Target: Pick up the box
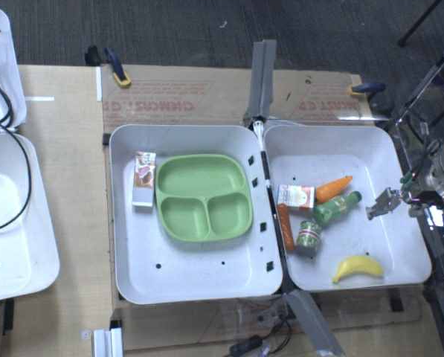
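A tall narrow box (143, 178) with a brown and white picture lies flat in the left bin (125, 222), against the left side of a green divided plate (204, 196). A second, smaller white and red box (295, 197) lies in the right bin (400, 266) near its left wall. My gripper (381, 205) hangs over the right side of the right bin, right of the green bottle and well apart from both boxes. Nothing shows in its grasp.
The right bin also holds an orange carrot (333, 189), a green bottle (337, 207), a small can (308, 237), a long orange stick (285, 226) and a yellow banana (358, 268). A grey divider (262, 80) rises between the bins at the back.
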### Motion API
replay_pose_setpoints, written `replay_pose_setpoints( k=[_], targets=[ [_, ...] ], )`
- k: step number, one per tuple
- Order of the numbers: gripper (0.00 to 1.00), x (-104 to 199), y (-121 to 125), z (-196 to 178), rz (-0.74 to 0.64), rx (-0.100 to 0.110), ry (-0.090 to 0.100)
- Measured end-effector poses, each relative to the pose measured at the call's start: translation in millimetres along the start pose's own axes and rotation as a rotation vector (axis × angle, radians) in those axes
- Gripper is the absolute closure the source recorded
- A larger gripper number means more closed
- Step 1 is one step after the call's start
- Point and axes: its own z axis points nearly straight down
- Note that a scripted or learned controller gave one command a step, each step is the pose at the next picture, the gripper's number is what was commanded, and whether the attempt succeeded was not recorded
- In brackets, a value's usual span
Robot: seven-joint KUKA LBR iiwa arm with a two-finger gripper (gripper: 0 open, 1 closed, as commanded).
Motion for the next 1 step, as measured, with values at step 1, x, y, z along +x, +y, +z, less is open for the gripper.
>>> replay_pose_setpoints(
  k=[1],
  targets=[
    [0.0, 31.9, 11.8, -47.3, 0.173, -0.002, -0.001]
  ],
)
